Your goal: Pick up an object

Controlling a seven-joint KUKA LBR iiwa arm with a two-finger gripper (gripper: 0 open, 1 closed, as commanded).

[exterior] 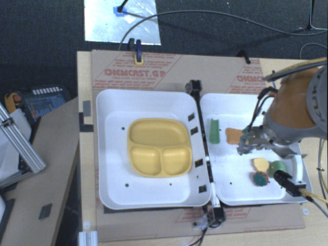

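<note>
In the camera view, the left bin (110, 137) holds a yellow three-compartment tray (158, 146) near its centre. The right bin (228, 191) holds a green block (214, 130) at its upper left, an orange piece (234, 135) just right of it, and toward the lower right a yellow piece (260, 164), a green round object (278, 166) and a small teal-and-red ball (261, 178). The gripper (247, 143) hangs over the right bin, beside the orange piece, perhaps touching it; whether it is apart or together, I cannot tell.
</note>
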